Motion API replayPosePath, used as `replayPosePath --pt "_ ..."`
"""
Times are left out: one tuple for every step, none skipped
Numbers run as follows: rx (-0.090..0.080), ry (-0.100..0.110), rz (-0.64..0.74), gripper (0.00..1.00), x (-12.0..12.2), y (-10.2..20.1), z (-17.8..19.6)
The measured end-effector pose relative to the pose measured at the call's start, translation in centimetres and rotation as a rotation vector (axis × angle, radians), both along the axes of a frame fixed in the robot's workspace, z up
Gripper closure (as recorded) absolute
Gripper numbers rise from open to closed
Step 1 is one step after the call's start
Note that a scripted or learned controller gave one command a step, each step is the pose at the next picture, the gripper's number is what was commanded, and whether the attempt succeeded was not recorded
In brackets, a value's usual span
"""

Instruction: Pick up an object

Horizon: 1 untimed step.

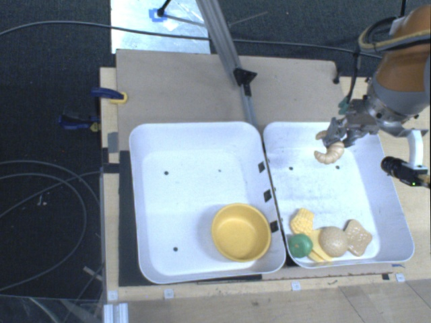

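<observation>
Two shallow white plastic bins side by side on a tan desk (pixel 175 86), a row of small black clips along the seam between them. In the left bin (pixel 188 167): a round yellow plastic bowl (pixel 240 231), upright, near the front right corner, close to the dividing wall. In the right bin (pixel 316 187): a huddle of toy food at the front edge, namely a yellow ridged corn-like piece (pixel 302 221), a small green ball (pixel 300 245) just in front of it, a beige rounded lump (pixel 333 241) touching a tan waffle-textured cracker shape (pixel 357 237) on its right.

Grey arm with orange band (pixel 403 46) reaching in from the right, over the back part of the right bin. Two-finger gripper (pixel 335 140) pointing down and leftward, fingers narrowed around the top of a tan curved croissant-shaped toy (pixel 328 153) (held between them, its lower curl hanging below the fingertips). Hard to tell whether the croissant is touching the bin floor or just above it; a faint shadow beneath. Croissant well apart from the front huddle, near the back of the right bin.

Grey metal pole (pixel 219 29) slanting across the back of the desk, blue clamp (pixel 77 121) at the left edge, black cables (pixel 47 200) looping on the dark floor.
</observation>
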<state>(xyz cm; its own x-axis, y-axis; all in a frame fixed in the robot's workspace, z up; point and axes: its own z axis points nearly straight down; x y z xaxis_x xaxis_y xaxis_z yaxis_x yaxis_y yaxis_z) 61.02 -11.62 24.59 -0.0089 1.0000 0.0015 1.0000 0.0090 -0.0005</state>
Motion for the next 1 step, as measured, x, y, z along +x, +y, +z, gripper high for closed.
replayPosePath --pt "0.0 0.0 0.0 1.0 -2.43 4.88 -1.28"
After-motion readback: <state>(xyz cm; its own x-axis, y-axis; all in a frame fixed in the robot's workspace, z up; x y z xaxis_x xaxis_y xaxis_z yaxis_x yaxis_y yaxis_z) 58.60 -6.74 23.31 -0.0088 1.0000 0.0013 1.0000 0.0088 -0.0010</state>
